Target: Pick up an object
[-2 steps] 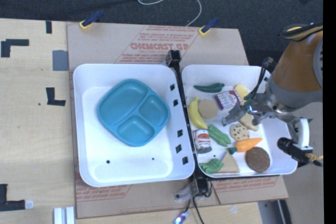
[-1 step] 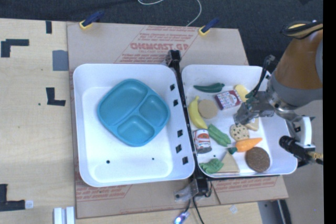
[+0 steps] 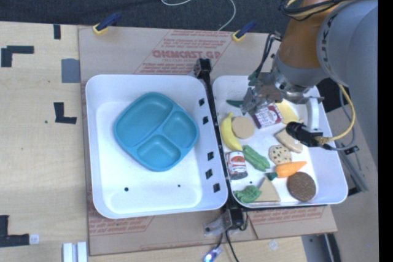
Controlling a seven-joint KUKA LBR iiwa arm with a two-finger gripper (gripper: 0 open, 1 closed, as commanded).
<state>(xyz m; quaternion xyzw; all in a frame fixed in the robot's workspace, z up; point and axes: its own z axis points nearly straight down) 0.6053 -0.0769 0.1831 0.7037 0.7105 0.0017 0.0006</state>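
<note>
From the overhead camera, I am reaching in from the right and hanging my gripper (image 3: pixel 256 98) over the far part of the right bin (image 3: pixel 334 184); whether it is open or closed I cannot tell. A small red-and-white packet (image 3: pixel 267 115) is lying just beside my gripper, on its near side, with a tan round cookie (image 3: pixel 242 127) and a banana (image 3: pixel 229 132) next to it. Nearer the front are sitting a green bean pod (image 3: pixel 256 157), a carrot (image 3: pixel 288 169) and a brown round cookie (image 3: pixel 301 186). A blue divided plate (image 3: pixel 156 131) is resting in the left bin (image 3: pixel 104 193).
</note>
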